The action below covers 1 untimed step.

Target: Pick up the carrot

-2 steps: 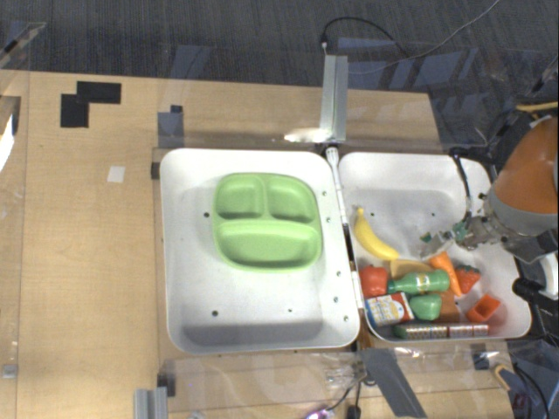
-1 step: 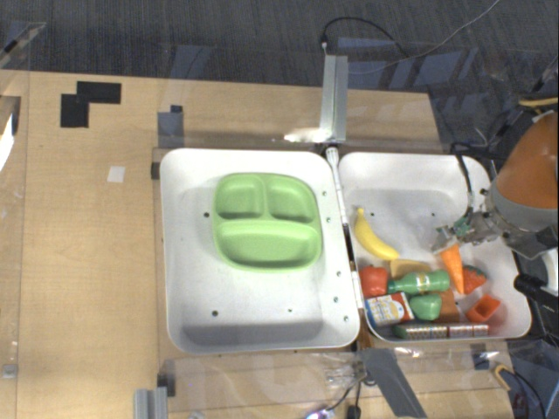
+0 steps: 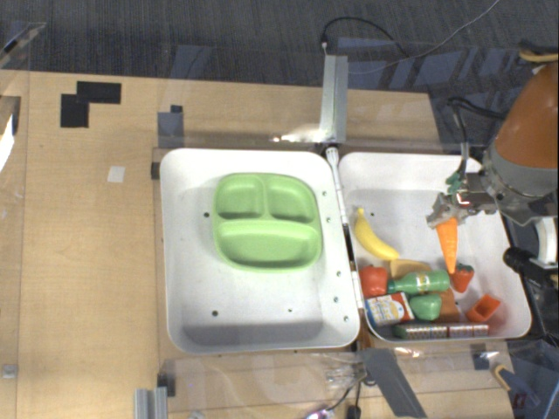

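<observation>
The carrot is an orange cone with its thick end up and its tip pointing down, over the right bin. Its thick end sits between the fingers of my gripper, which is shut on it. The carrot hangs above the pile of toy food at the bin's front, its tip close to a small orange-red piece. The grey arm with its orange band comes in from the right.
In the right bin lie a banana, a red fruit, a green bottle, a carton and an orange block. The left bin holds a green divided plate.
</observation>
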Each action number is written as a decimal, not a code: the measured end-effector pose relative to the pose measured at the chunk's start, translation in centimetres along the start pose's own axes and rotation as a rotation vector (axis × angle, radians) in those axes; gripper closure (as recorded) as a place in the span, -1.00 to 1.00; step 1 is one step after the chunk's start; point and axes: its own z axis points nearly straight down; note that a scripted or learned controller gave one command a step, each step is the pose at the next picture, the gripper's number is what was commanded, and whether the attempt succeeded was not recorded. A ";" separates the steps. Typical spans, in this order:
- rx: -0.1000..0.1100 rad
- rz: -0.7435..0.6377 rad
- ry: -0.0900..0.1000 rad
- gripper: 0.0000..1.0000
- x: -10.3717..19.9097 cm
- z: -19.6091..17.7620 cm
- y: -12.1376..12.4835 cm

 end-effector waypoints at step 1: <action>-0.001 -0.283 -0.001 1.00 -1.7 -5.0 0.9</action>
